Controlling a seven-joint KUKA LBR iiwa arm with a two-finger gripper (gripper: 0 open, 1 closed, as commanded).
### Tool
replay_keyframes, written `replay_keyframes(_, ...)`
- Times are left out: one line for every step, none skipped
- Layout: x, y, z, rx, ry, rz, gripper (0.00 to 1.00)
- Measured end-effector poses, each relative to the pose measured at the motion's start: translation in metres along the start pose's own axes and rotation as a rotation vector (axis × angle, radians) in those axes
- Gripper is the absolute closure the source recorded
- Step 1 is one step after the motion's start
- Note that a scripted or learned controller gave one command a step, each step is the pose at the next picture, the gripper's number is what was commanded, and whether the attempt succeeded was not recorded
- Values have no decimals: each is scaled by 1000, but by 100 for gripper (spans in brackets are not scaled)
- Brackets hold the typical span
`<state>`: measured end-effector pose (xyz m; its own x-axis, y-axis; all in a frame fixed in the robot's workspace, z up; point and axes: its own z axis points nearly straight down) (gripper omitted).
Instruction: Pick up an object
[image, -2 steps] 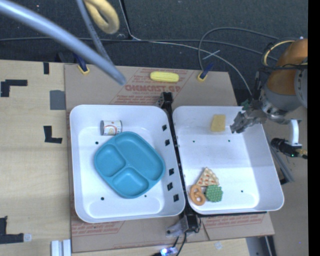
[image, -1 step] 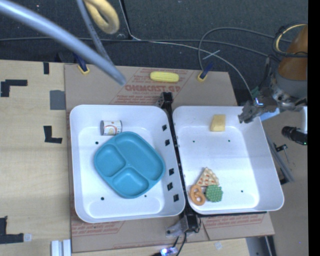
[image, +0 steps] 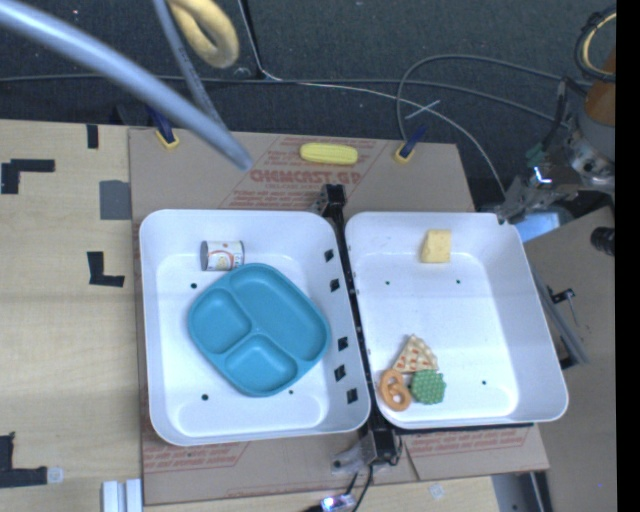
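White bins are sitting side by side on the surface; the right bin (image: 505, 330) is holding a yellow block (image: 436, 246) near its far wall and a pretzel (image: 395, 390) near the front. The claw (image: 525, 195) is hanging just outside its far right corner, its state untellable. Approach is underway; next it needs lowering over one object.

Tray (image: 258, 330) and can (image: 222, 255) in left bin (image: 160, 300); cube (image: 435, 246), pretzel (image: 395, 390) in right bin (image: 520, 330)
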<state>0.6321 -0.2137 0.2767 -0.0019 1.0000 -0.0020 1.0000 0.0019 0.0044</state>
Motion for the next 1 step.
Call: replay_keyframes(62,-1,7,6,2,-3,100)
